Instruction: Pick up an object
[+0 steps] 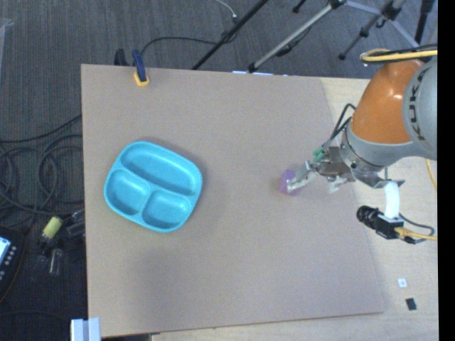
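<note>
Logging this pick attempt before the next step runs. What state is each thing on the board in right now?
Blue three-compartment plastic tray: right side up, flat on the tan board, nothing in its compartments.
Small purple object: on the board at the gripper's tip; too small to tell whether it is gripped.
Gripper: low over the board beside the purple object.
Blue and yellow clamp: clipped on the board's far edge.

One blue tray with three compartments, one small purple object, one clamp, one desk, one arm, one gripper.
</note>
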### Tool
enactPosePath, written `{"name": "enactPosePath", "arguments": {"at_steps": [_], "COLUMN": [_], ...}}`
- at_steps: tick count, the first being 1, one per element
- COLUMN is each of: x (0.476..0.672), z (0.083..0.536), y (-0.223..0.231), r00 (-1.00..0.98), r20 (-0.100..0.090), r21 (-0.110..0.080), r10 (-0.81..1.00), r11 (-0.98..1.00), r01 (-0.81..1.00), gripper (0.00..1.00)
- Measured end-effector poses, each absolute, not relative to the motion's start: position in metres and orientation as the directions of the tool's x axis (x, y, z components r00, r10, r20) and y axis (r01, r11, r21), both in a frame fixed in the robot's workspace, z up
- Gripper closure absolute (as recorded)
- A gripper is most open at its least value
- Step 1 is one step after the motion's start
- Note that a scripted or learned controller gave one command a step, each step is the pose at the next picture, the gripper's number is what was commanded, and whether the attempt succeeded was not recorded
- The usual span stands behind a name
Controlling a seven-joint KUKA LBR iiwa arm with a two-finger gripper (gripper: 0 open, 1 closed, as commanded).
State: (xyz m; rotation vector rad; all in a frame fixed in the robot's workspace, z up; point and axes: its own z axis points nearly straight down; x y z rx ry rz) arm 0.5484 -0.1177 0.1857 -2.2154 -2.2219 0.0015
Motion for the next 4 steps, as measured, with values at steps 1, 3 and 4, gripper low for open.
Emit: {"name": "enactPosePath", "arguments": {"at_steps": [1, 3, 4], "x": [0.603, 0.607, 0.625], "z": [0.096, 0.093, 0.182], "y": [-0.101, -0.097, -0.027], "r00": [-0.013, 0.255, 0.277], "r20": [-0.002, 0.004, -0.004], "r21": [-0.001, 0.012, -0.004], "r10": [1.000, 0.967, 0.961], "r11": [0.013, -0.255, -0.277], "r01": [1.000, 0.967, 0.961], "gripper": [0.00, 1.00, 1.00]}}
